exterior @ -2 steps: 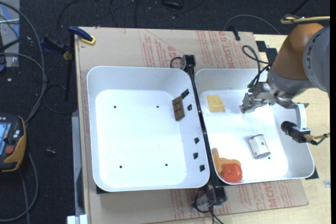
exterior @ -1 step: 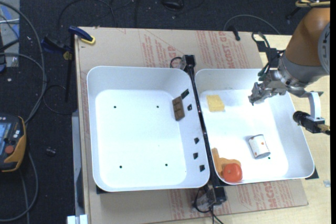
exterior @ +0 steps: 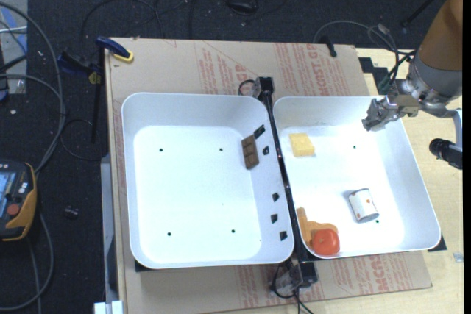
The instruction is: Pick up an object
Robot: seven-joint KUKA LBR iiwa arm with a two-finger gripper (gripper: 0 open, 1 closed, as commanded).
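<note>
While no single object is assigned, we note three candidates in the right bin (exterior: pixel 412 180): a yellow block (exterior: pixel 302 145) near the bin's far left, lying flat and apart from everything; a small white cylinder (exterior: pixel 362 205) with a dark band, on its side near the middle; and an orange-red lump (exterior: pixel 322 237) wedged in the near left corner against the wall.

We judge the yellow block the easiest pick: squarish, flat-faced, probably spongy, with clear floor all round it. We would centre the tool (exterior: pixel 380 115) over it, line the fingers across two parallel faces, and descend straight. The cylinder looks hard and smooth and may roll unless gripped across its round sides. The orange piece is irregular, possibly soft, and the corner wall crowds any approach.

The tool hangs at the far right rim of the right bin, above the floor, well apart from all three objects. It carries nothing that we can see; whether it is spread or closed, we cannot tell.

The left bin (exterior: pixel 147 158) holds a brown bar (exterior: pixel 250 152), thin and rectangular, near its right wall. Both bins are glossy white plastic, shallow, with rounded corners. They sit on a cardboard-covered surface (exterior: pixel 184 59) with red print.
</note>
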